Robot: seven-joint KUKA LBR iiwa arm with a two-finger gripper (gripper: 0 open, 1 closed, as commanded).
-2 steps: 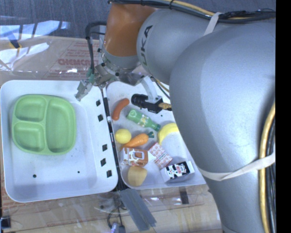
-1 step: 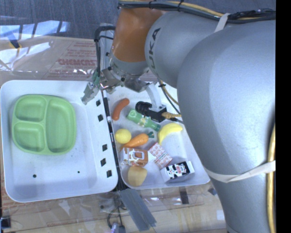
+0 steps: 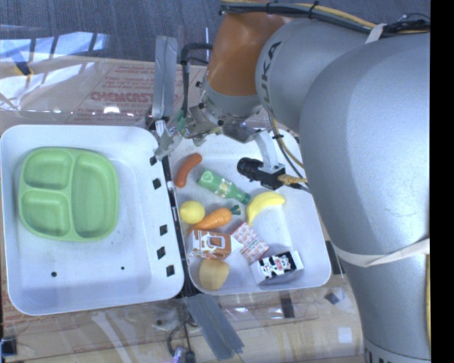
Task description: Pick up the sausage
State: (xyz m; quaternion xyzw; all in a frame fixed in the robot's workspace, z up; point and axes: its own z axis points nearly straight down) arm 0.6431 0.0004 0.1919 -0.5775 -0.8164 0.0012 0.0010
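near the front edge of the right bin [image 3: 318,267] sit a potato [image 3: 213,274], a cow-print carton [image 3: 278,266] and two snack packs. further in lie a carrot [image 3: 214,219], a lemon [image 3: 192,212], a banana [image 3: 263,205] and a green bottle [image 3: 222,186]. the sausage [image 3: 187,169] lies tilted near the bin's far left corner. the pincer [image 3: 166,136] hangs just beyond it over the far rim; i cannot tell its state. a green plate [image 3: 68,193] rests in the left bin [image 3: 83,286].

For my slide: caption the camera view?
Gripper above the sausage in the right bin; green plate left.
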